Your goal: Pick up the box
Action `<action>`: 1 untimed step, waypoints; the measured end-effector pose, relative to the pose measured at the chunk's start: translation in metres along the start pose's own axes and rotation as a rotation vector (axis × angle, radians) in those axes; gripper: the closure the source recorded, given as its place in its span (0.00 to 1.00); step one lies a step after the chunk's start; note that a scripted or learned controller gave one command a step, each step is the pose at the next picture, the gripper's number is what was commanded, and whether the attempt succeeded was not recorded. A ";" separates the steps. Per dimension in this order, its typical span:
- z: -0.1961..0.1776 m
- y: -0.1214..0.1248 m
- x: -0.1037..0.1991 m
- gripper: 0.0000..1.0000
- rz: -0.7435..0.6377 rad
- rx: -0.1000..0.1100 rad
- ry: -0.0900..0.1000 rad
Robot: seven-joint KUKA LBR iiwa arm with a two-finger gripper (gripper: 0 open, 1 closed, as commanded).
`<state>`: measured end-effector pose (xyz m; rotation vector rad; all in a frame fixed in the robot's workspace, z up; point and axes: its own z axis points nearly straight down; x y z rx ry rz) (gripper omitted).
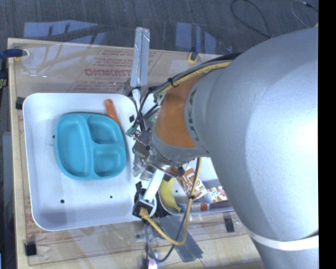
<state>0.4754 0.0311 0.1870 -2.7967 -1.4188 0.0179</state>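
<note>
The arm point(257, 133) hides the gripper, so I cannot tell its jaw state; it may clamp the yellow bowl point(169, 198) beside the box point(191, 185) instead.

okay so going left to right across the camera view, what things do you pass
Blue clamp at the bench corner → left white bin → blue divided tray → orange stick → arm's orange band → printed box, partly hidden under the arm.

the arm point(257, 128) covers most of the right bin point(213, 179) — the box point(204, 192) shows only partly
</note>
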 end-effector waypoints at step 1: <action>-0.005 0.000 0.000 1.00 -0.008 0.011 -0.008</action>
